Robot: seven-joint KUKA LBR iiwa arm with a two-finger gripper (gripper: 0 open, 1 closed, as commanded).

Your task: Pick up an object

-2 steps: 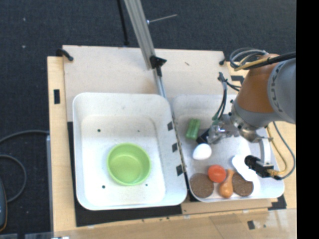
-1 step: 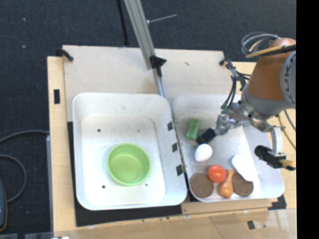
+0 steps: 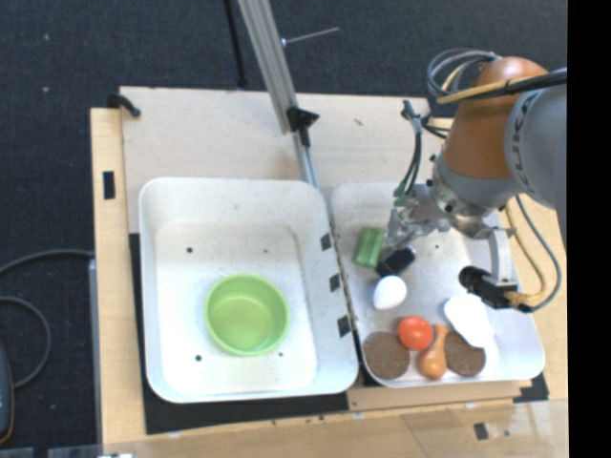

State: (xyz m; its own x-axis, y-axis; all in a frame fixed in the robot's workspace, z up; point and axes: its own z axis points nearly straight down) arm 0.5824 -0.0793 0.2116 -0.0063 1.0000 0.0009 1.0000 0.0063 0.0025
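The gripper is seen low in the right bin, just beside a green block and above a white egg; its state cannot be told. A tomato lies nearer the front. A green bowl sits in the left bin.

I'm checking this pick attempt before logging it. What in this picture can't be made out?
- Gripper in the camera view: its jaws are too small and dark to read as open or shut, and the wrist covers them from above.
- Green block: whether the gripper touches it or only hangs beside it.
- Right bin: the arm hides part of its far side.
- Brown discs: too small to identify.
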